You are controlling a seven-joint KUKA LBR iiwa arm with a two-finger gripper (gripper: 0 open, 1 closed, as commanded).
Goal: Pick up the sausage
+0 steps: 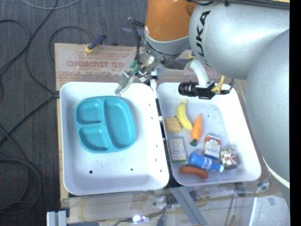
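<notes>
The small reddish-brown sausage [194, 172] lies in the right white bin [249, 140], at its near edge, a little left of the middle. It is short and smooth, with rounded ends, and it lies almost across the bin, slightly tilted. Just behind it, touching or nearly touching, lies a blue plastic bottle with a white cap [205, 162]. Further to the right there is a small red and white can [228, 158] and a red and white carton [212, 146]. In the middle of the bin an orange carrot with a green top [196, 128] lies beside a yellow banana [184, 116]; left of them are a tan block (perhaps bread) [173, 124] and a grey speckled sponge-like rectangle [177, 149].

The left white bin [113, 178] holds a turquoise plastic tray with three compartments [105, 124].

The two-finger gripper [126, 83] hangs over the far edge of the left bin, well apart from the sausage. Its fingers look close together with nothing between them, but how far they are open I cannot tell with certainty.
</notes>
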